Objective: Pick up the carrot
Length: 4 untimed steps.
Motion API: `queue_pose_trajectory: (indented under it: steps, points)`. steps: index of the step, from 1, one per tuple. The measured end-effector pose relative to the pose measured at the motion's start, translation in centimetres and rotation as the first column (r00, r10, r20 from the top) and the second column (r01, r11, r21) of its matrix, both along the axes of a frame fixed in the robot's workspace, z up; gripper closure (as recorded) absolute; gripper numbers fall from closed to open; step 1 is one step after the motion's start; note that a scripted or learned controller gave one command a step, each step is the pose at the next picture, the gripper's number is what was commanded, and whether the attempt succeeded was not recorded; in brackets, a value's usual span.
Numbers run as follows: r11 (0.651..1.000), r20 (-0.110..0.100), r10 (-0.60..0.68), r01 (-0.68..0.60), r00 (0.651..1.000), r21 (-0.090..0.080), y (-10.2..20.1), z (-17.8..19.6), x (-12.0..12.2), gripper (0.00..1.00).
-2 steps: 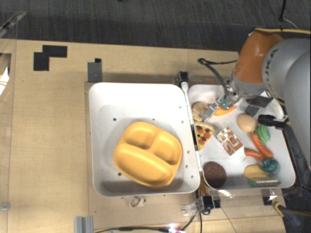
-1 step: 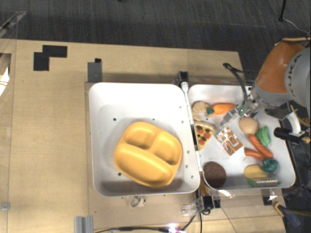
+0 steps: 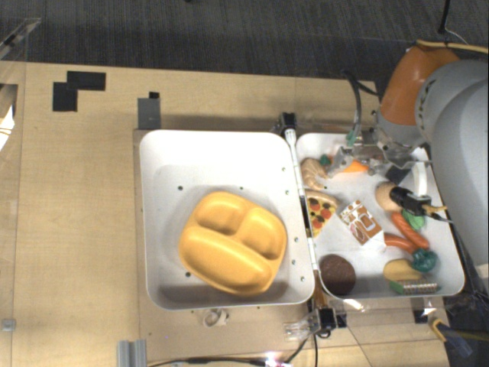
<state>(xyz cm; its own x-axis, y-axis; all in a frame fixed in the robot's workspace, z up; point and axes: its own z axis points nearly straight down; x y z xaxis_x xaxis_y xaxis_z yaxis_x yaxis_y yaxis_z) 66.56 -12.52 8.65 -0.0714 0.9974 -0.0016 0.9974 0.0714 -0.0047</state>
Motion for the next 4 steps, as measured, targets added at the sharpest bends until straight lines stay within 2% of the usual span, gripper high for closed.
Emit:
queue_pose_trajectory:
  steps: [1,2,3,4]
  points:
    - [1.000,-0.016,0.010,-0.010,1.000,0.003,0.2,0.9,-0.3,1.00]
    - [1.000,-0.005,0.012,-0.012,1.000,0.001,0.2,1.1,0.0,0.00]
    - [0.941,-0.044,-0.337,0.338,0.940,0.001,-0.4,-0.4,-0.5,0.00]
    - [0.789,-0.003,-0.614,0.614,0.789,-0.006,2.7,-0.1,0.1,0.00]
